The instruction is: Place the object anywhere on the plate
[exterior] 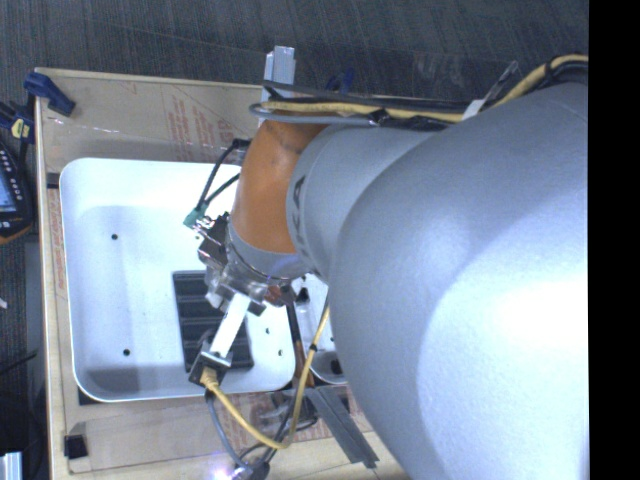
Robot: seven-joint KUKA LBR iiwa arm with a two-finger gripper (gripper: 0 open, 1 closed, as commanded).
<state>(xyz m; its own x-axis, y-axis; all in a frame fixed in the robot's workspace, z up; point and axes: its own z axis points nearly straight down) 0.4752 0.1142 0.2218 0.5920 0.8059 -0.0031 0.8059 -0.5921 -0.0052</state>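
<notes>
My arm [440, 268] covers most of the view, its orange band [265, 193] hanging over the right side of the left bin [90, 268]. The gripper [245, 293] sits below the wrist, low over that bin's right part, and its fingertips are hidden by the wrist. A dark ribbed rectangular thing [192, 308] lies flat on the bin floor just left of and under the gripper. A pale rounded edge [325, 368], possibly the plate's rim, peeks out beneath the arm to the right of the bin wall. I cannot tell whether anything is held.
The left bin's floor [120, 288] is bare white on its left half. A yellow cable [245, 418] loops down past the bin's front edge. Blue clamps [45, 93] sit at the bench's far left corner. The arm hides the right bin.
</notes>
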